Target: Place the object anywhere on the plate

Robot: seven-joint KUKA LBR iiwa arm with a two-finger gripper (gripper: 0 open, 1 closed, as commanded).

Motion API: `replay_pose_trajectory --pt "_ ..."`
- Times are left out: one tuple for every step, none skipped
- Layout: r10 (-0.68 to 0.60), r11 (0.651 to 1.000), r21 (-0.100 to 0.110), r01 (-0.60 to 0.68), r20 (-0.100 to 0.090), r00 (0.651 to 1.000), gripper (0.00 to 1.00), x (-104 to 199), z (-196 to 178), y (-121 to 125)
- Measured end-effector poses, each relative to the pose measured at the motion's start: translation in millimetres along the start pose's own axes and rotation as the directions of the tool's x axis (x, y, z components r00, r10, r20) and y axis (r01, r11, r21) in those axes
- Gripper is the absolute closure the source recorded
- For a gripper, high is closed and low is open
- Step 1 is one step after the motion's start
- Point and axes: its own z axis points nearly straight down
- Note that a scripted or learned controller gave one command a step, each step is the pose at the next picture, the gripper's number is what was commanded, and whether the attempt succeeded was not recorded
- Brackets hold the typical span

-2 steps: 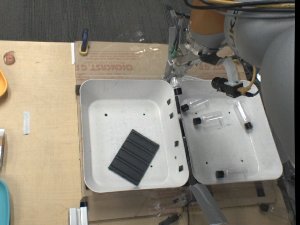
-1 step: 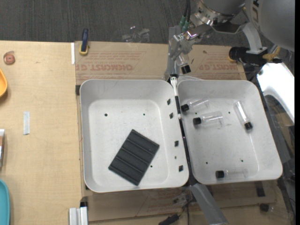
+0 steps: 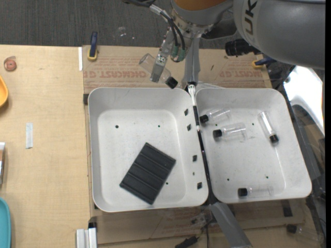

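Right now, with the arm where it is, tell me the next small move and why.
Probably bring the gripper forward and down over the left bin, toward the black plate. It hangs above the cardboard behind the bins with what looks like a clear vial at its tip, and the plate lies flat near the bin's front.

You see a black ribbed plate (image 3: 148,172) in the white left bin (image 3: 103,118); clear black-capped vials (image 3: 230,133) fill the white right bin (image 3: 289,138).
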Motion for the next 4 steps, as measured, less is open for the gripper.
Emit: replay_pose_trajectory --pt "-0.099 0.995 -0.002 0.099 0.002 0.995 1.0 41.1 -62.9 45.2" --pt "-0.1 0.995 -0.001 0.1 0.005 0.995 1.0 40.0 -71.0 45.8" --pt "-0.101 0.995 -0.001 0.101 0.007 0.995 1.0 39.2 -79.2 46.5" --pt "-0.409 0.913 -0.001 0.409 0.001 0.913 1.0 14.9 -35.4 55.4"
